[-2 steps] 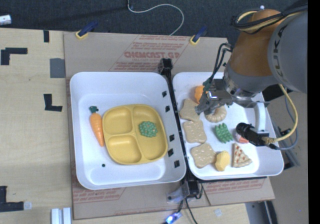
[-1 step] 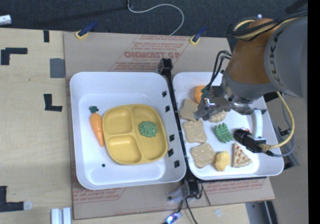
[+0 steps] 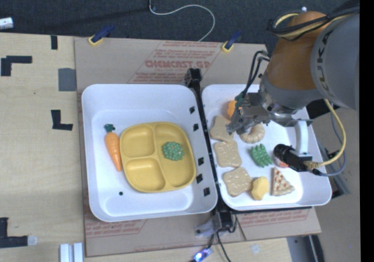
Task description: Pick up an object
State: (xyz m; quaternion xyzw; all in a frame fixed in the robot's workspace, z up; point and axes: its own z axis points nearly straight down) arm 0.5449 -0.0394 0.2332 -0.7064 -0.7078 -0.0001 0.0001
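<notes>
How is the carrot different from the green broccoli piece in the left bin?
The carrot is orange, long and thin; the broccoli is green, round and bumpy. The carrot lies on the bin floor beside the yellow plate; the broccoli sits in a plate compartment. Both are toy vegetables in the left bin.

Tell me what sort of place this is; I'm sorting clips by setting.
Most likely a robotics lab test bench, not a kitchen: a KUKA arm reaches over two white bins holding toy food, such as a plastic carrot, with a loose cable trailing behind.
</notes>
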